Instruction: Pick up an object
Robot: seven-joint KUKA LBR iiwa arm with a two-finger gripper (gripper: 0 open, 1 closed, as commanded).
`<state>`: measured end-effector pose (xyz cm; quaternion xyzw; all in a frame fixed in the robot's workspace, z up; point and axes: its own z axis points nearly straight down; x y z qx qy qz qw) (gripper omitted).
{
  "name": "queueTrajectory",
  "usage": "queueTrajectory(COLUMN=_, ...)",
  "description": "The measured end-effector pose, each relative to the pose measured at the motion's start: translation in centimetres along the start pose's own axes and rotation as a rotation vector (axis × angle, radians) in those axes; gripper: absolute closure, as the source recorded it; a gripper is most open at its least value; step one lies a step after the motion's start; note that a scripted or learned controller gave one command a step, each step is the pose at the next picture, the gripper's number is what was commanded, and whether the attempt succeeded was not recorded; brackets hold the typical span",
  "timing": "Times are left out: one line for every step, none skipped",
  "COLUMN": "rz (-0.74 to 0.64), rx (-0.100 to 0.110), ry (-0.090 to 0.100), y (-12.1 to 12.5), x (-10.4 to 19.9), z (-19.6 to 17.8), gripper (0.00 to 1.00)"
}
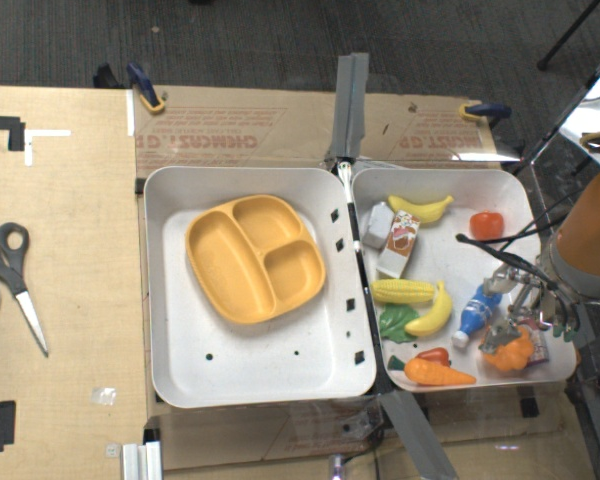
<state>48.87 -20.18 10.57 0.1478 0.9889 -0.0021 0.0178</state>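
Item: gripper (520,320), my only hand, low over right bin (435,180), near its front-right corner. Finger state: cannot tell, hardware cluttered.

Item: orange object (510,354), directly beneath hand, touching or nearly so; likely target. Lumpy, rounded, no clear long axis.

Item: blue bottle (475,314), just left of hand, white cap, long axis tilted toward hand's upper side.

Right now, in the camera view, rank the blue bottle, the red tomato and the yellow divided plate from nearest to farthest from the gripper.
From the gripper, in the right bin's lower right corner:
1. Blue bottle, just to its left.
2. Red tomato, higher up in the same bin.
3. Yellow divided plate, in the left bin.
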Motion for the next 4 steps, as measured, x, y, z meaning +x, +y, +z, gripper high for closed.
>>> queueTrajectory(rz=0.029, rx=0.001, ry=0.030, y=8.5, x=3.6, z=1.2, gripper=0.00)
queueTrajectory(rz=0.126, rx=0.003, ry=0.034, y=10.5, x=-2.6, z=1.5, gripper=0.00)
queueTrajectory(rz=0.114, rx=0.003, ry=0.035, y=10.6, x=-0.6, z=1.4, gripper=0.00)
queueTrajectory(rz=0.183, rx=0.005, ry=0.034, y=11.2, x=-0.2, z=1.4, gripper=0.00)
